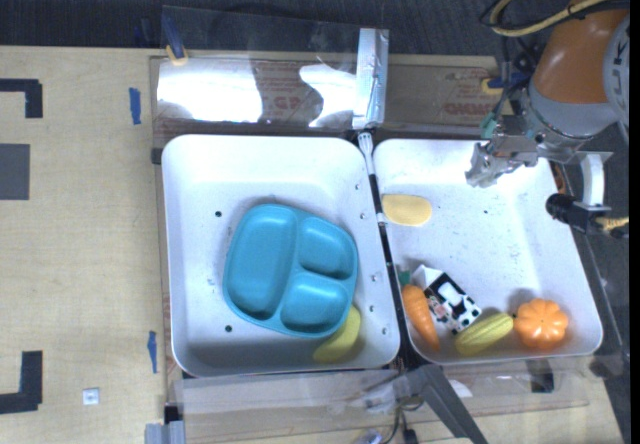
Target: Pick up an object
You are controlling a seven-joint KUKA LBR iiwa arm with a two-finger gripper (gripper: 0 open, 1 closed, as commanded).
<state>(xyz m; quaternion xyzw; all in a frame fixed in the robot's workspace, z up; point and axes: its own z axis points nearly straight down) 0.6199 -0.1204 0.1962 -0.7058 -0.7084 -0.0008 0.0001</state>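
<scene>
My gripper hangs over the back of the right bin, below the orange-banded wrist. Under it and to the left lies a pale yellow oval piece against the bin's left wall. Along the front of the right bin sit an orange carrot-like piece, a black-and-white spotted item, a yellow-green piece and a small orange pumpkin. Nothing shows between the fingers.
The left bin holds a blue divided plate with a yellow fruit tucked at its front right. A clear plastic panel stands behind the bins. The arm's cables loop at the upper right.
</scene>
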